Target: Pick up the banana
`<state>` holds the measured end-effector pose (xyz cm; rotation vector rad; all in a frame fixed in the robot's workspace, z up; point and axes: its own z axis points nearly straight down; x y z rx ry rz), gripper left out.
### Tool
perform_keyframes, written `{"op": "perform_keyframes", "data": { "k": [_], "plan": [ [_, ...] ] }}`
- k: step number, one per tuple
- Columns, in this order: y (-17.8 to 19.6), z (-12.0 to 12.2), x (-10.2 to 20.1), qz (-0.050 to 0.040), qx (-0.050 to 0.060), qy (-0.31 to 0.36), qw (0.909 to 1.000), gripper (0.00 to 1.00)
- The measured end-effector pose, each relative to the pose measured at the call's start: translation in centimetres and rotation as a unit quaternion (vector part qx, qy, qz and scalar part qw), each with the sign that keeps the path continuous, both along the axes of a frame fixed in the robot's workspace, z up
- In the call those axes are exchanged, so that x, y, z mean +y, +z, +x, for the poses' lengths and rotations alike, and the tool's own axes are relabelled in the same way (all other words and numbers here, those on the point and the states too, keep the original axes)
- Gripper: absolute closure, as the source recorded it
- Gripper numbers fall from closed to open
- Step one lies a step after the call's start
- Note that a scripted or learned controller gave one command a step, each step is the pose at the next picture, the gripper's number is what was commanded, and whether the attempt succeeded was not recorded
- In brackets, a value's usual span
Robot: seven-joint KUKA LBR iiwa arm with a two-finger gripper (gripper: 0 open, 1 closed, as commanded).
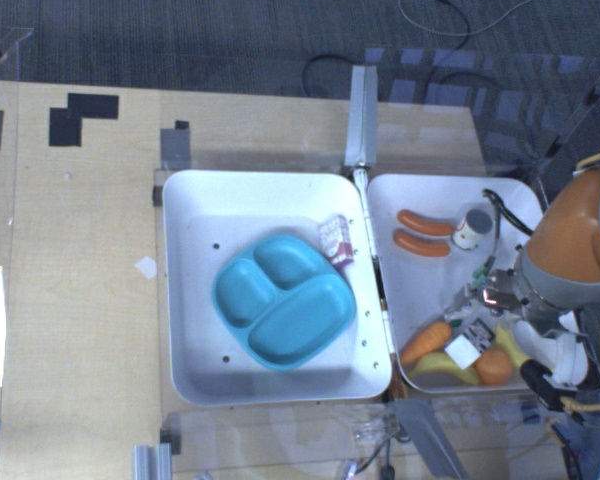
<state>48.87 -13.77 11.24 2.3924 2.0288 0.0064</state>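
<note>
The state of the gripper cannot be told; it hangs low in the right white plastic bin, at the lower right of the frame. Just below it lies the yellow curved banana, between an orange carrot and a round orange fruit.

The big arm comes in from the right side and bends over the right bin, which is the landmark here. Its fat orange band sits above the right edge of that bin. Under the band is a grey ring, the wrist. From there the arm leans down and to the left, into the near right corner of the bin. The gripper hangs low there, close to the bin floor, tipped a bit sideways.
</note>
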Motion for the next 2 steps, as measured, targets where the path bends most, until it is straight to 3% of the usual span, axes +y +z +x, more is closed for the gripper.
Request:
{"op": "perform_keyframes", "data": {
  "k": [1,2],
  "plan": [
    [-2.3,0.3,-6.3,-0.0015,-0.003,0.115,0.9933,0.00],
    [0.3,0.0,-6.8,-0.0008,0.000,0.127,0.9919,0.00]
  ]
}}
